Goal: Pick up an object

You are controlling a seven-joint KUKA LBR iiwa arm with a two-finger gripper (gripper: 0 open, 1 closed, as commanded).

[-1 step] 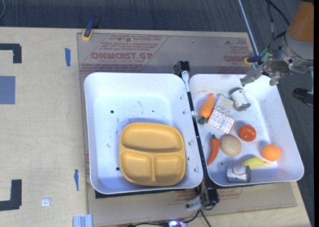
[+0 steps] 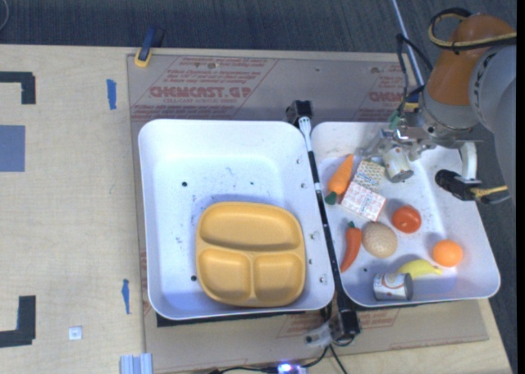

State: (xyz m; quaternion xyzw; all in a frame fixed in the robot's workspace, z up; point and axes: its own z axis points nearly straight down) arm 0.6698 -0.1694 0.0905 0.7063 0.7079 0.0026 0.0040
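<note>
Camera view — left bin (image 2: pixel 164 151) holds a yellow tray (image 2: pixel 250 251), right bin (image 2: pixel 484 270) produce — fingers' (image 2: pixel 397 156) grip state unclear.

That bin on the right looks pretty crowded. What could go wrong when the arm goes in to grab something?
1. The gripper is low at the far end of the right bin, beside the patterned box and a carrot. It may nudge these instead of catching one.
2. The tomato, egg and orange are round, so they could roll or slip from a pinch.
3. The packed items could make it pick up two, or none.
</note>
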